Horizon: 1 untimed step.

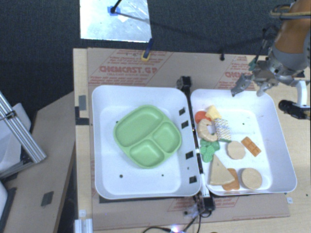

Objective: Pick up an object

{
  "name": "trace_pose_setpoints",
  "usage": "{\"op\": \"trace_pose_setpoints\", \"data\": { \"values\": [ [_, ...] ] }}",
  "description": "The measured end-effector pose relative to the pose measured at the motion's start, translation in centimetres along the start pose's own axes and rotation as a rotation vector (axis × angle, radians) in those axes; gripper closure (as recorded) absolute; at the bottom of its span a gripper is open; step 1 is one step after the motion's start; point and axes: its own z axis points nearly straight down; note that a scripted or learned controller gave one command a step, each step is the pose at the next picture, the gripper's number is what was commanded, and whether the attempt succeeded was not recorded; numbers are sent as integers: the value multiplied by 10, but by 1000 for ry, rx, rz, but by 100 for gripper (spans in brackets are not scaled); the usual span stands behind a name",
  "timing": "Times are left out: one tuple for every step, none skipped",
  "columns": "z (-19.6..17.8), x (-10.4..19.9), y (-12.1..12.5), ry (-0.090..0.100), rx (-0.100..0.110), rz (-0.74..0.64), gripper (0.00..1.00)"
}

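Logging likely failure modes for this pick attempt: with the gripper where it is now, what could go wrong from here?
The gripper sits open above the right bin's far rim, so a straight descent could hit the rim. The toy foods are crowded along the bin's left side: the ring-shaped piece, checkered piece and green piece touch or overlap, so a grasp there might catch two or push them apart. The flat round piece may slip from the fingers.

Pale green tray (pixel 147 135) in white bin (pixel 104 106); checkered blue-white block (pixel 222 128), orange waffle (pixel 251 146), tan wedge (pixel 219 171), red piece (pixel 200 116).
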Motion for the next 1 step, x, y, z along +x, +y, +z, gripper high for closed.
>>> {"op": "trace_pose_setpoints", "data": {
  "values": [
    [-8, 0, 2, -2, -12, -2, 0]
  ]
}}
